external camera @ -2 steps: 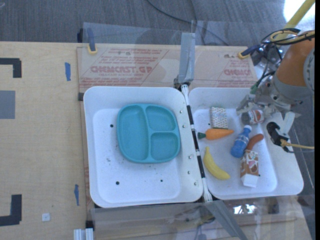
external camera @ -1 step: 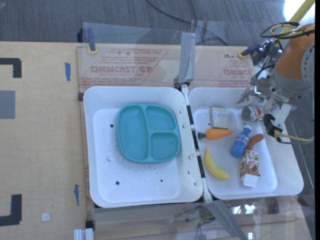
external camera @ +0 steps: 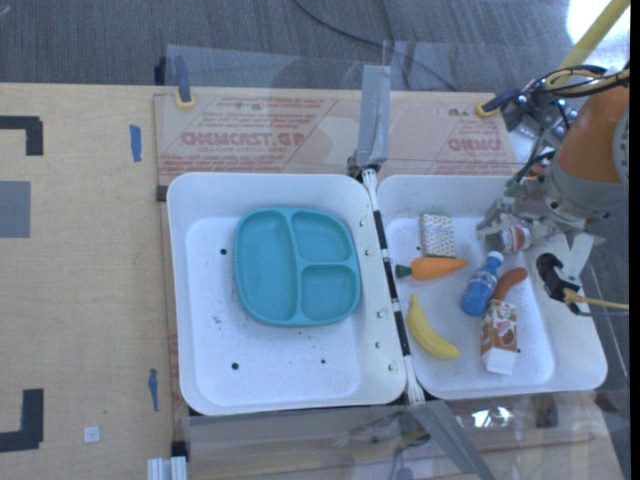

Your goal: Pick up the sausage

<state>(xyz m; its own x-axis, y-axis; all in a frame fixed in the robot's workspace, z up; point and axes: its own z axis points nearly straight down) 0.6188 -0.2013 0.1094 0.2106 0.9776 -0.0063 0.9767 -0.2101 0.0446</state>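
Note:
The sausage (external camera: 511,280) is a reddish-brown link lying slantwise in the right bin (external camera: 575,368). Its lower end touches the top of a white tube (external camera: 500,336), and a blue bottle (external camera: 481,286) lies right beside it on the left. My gripper (external camera: 535,241) hangs low over the right part of that bin, just above and to the right of the sausage's upper end. The grey arm with its orange band (external camera: 598,138) reaches in from the right. Nothing is visibly held.
The right bin also holds a carrot (external camera: 436,267), a banana (external camera: 430,330) and a small patterned block (external camera: 437,234). A teal divided plate (external camera: 297,266) lies in the left bin (external camera: 200,368). A ridge (external camera: 385,278) separates the bins. Cables (external camera: 550,88) trail behind the arm.

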